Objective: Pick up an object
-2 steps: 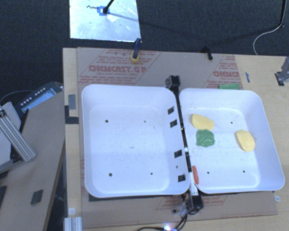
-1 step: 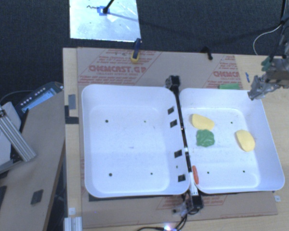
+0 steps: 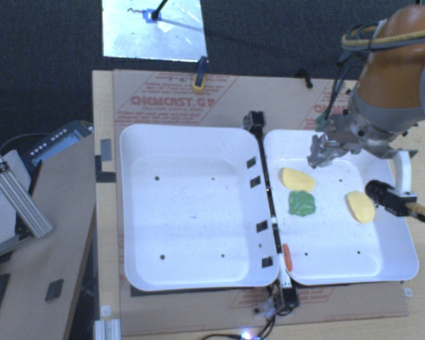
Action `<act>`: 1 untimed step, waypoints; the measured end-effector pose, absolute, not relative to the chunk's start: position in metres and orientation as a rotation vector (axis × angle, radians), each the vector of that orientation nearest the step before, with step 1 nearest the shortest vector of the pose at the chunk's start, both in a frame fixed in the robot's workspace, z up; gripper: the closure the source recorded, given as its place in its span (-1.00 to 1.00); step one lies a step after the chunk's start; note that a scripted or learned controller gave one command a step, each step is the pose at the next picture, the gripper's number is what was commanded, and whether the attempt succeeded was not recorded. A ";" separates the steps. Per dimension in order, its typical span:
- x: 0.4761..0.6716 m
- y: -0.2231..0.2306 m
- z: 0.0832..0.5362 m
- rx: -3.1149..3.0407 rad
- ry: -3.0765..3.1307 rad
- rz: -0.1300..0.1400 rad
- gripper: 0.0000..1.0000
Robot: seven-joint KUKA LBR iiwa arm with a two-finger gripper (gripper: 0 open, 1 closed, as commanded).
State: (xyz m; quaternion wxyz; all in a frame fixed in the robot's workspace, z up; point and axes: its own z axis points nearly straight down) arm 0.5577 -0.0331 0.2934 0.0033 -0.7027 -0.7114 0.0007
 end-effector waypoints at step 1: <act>0.547 -0.050 0.405 -2.224 -2.234 -0.015 1.00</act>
